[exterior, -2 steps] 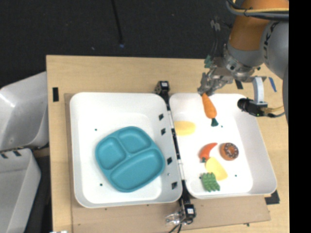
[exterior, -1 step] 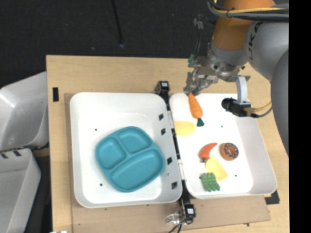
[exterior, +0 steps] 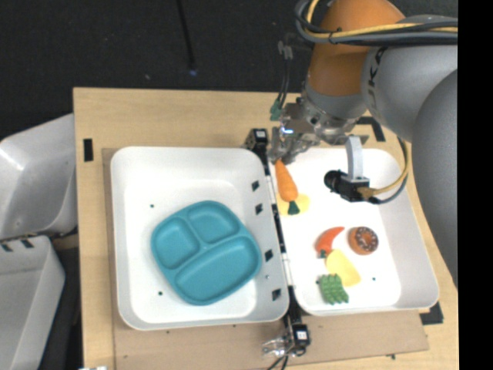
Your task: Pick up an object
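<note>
On the wooden worktop, the fingers hang over the carrot by the right bin's left wall; their opening I cannot tell. The wall may block a grasp.

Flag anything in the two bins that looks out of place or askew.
Nothing is spilled or broken. The carrot lies hard against the right bin's left wall, just below the gripper, with something yellow at its lower end. The blue tray sits askew in the left bin.
</note>
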You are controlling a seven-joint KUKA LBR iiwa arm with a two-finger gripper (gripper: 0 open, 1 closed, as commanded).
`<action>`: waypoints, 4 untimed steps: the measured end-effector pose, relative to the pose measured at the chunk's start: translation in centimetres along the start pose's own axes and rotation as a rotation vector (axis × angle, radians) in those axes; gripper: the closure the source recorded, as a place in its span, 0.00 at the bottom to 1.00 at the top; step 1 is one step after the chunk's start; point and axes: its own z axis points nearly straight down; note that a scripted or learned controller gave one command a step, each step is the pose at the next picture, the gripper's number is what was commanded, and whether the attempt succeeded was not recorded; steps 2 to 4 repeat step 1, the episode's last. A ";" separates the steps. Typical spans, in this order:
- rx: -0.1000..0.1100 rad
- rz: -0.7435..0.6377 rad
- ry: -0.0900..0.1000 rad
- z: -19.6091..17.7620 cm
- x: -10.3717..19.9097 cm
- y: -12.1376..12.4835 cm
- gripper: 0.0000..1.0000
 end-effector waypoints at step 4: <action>-0.002 -0.001 0.000 -0.2 6.0 -0.4 1.00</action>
